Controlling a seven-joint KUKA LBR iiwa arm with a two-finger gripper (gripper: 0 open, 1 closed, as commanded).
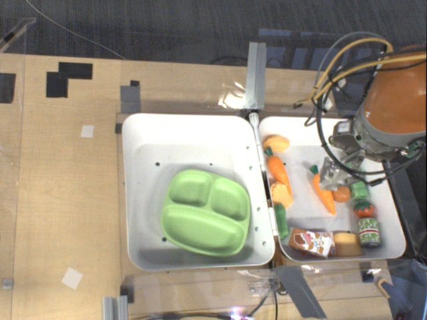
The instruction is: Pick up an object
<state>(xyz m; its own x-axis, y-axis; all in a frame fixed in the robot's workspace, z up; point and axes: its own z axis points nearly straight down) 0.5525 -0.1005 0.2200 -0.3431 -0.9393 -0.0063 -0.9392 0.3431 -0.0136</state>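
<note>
Tool (331, 177) low in right bin (395, 245), grip unclear, carrot (324, 195) beside, bottle (366, 225) near

Green tray (205, 212) lies in the left bin (140, 179); the right bin (393, 235) holds toy food; the gripper (331, 176) hangs over a carrot (325, 197), beside a bottle (366, 224).

arm (393, 105) reaching low, hand (331, 177) seemingly down
</note>
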